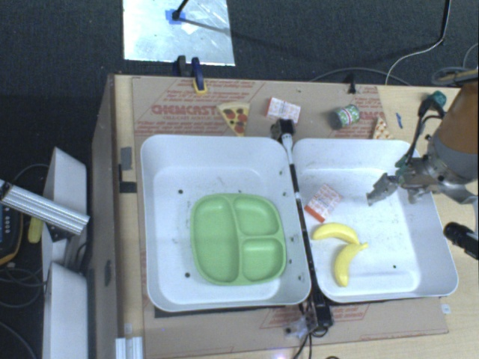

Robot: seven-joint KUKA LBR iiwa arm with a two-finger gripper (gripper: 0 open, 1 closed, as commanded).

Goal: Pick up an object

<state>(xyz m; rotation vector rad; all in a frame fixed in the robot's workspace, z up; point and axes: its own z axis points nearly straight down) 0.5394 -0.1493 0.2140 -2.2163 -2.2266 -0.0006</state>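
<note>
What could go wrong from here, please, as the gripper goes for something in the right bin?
The two bananas touch, so closing on one may shove the other or catch both. The packet lies flat near the bin wall, leaving the fingers little to catch. The gripper hangs off to the side of both.

Bins: two, white, side by side on the bench. Divided green plate: one, with three compartments, in the left bin. Bananas: two, yellow, in the right bin. Red-and-white packet: one, in the right bin. Far of the bins: one pizza-slice toy, one small can, one white card.
</note>
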